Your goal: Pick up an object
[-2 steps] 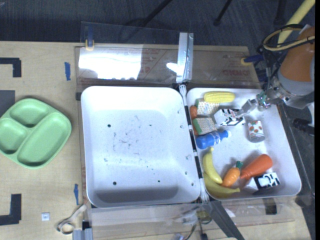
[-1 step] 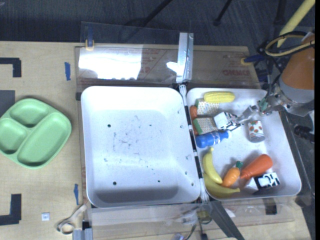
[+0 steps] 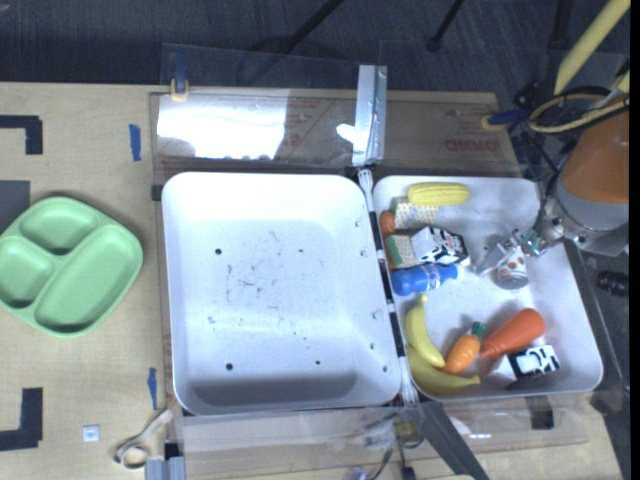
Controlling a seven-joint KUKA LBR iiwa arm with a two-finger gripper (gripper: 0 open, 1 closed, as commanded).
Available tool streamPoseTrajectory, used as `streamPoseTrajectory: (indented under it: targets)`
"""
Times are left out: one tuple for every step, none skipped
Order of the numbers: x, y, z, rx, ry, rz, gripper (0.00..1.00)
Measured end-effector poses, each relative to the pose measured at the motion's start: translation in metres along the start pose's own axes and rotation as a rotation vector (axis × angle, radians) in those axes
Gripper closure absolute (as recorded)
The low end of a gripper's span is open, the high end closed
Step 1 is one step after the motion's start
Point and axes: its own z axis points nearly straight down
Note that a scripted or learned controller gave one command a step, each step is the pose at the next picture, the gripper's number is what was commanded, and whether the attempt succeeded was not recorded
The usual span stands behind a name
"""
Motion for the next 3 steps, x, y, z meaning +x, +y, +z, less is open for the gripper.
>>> streamPoseTrajectory:
  targets:
    - [-0.003, -0.001, -0.008, 0.001, -0.004, 0.004, 1.0]
    - [0.057, 0.057, -0.12, 0.01, 0.0, 0.044, 1.0]
    - [0.058, 0.059, -0.131, 0.006, -0.003, 0.041, 1.0]
